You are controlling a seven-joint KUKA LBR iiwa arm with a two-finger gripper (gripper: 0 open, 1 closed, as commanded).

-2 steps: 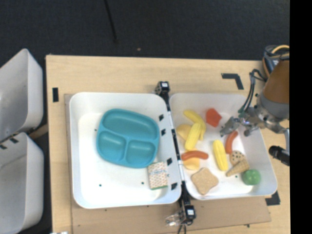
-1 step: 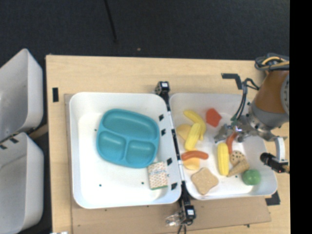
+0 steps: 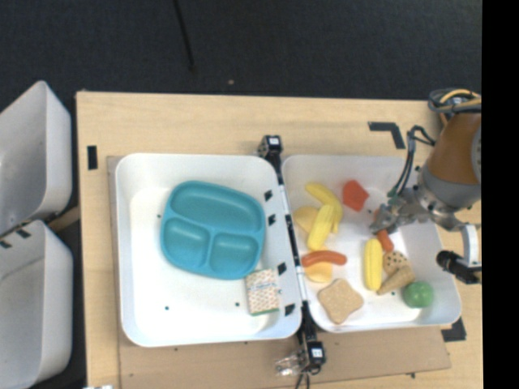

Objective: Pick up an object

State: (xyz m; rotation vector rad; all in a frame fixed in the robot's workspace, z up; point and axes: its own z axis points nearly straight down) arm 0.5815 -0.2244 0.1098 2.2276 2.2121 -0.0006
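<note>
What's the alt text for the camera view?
The grey arm's end effector hangs low over the right white bin of plastic toy food, beside a small orange piece. The left white bin holds a blue divided plastic plate and a small patterned packet.

Bench on a dark floor, seen from above

A pale wooden bench (image 3: pixel 203 124) fills the middle, with small black marks near its edges. Around it lies a dark carpet floor (image 3: pixel 243 31), crossed by a thin black cable (image 3: pixel 180 24) at the top. Two white rounded boxes (image 3: pixel 28 156) stand at the left edge, one above the other. The light is even and soft
</note>
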